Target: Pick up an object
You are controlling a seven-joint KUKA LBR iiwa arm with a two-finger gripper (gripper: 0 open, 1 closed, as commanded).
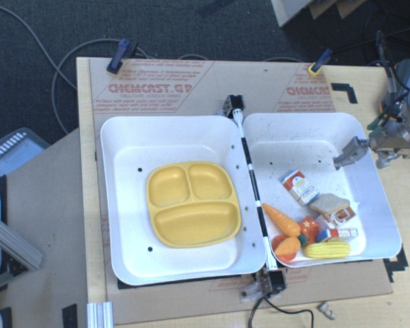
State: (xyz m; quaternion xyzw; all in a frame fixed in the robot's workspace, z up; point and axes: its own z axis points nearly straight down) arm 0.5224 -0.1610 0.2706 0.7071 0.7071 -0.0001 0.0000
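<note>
Arm (400, 125) cut off by the right edge, only its wrist end inside. Gripper (350, 153) small and grey against the right bin (369, 183); finger spacing too small to tell. Print on the small carton (299, 186) unreadable. Red piece (309, 229) half buried between carrot (281, 219) and corn cob (326, 250); kind unclear.

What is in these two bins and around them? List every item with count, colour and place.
Bins: 2, white, side by side on the bench.
Divided plate: 1, yellow, left bin.
Carrot: 1, orange, right bin near the divider.
Small carton: 1, white and red, right bin centre.
Toy food pile: several, mixed colours, right bin front.
Clamps: 2, blue, bench's far edge.
Gripper: 1, grey, above right bin's far right.
</note>
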